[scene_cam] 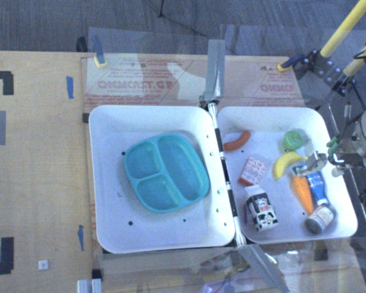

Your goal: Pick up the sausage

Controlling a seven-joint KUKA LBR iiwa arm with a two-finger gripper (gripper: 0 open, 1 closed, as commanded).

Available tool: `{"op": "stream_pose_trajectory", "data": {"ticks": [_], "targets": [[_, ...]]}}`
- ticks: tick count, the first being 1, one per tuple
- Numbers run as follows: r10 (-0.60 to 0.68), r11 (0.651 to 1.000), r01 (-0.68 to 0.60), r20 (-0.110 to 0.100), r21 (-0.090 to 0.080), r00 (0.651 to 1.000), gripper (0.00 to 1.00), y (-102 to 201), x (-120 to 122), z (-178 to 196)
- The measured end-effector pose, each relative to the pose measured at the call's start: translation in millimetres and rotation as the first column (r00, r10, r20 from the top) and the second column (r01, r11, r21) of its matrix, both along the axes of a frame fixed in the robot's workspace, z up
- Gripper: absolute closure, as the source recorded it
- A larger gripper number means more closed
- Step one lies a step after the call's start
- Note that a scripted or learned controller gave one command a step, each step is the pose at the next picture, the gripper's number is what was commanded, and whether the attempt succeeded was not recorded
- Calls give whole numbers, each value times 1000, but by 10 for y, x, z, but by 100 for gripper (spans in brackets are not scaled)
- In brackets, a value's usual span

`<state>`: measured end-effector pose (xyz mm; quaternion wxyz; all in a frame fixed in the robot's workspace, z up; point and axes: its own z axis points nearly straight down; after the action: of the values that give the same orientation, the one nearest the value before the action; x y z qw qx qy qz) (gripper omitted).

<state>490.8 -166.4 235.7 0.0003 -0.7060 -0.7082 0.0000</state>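
The sausage is a short reddish-brown link lying on the floor of the right bin, near its upper left corner and close to the divider between the bins. My gripper is low over the right side of that bin, beside the banana and above the carrot. It stands well to the right of the sausage, with nothing of the sausage near it.
The right bin also holds a green round item, a pink checkered box, a cow-patterned carton and a blue bottle with a grey cap. A blue divided plate lies in the left bin.
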Motion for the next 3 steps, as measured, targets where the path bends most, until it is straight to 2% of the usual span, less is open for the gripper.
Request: {"op": "stream_pose_trajectory", "data": {"ticks": [1, 2, 3], "targets": [[82, 997, -82, 2, -1, 997, 0, 629, 967, 22], [89, 996, -89, 0, 0, 996, 0, 1134, 1255, -508], [166, 986, -166, 3, -1, 986, 0, 687, 1452, -1403]]}}
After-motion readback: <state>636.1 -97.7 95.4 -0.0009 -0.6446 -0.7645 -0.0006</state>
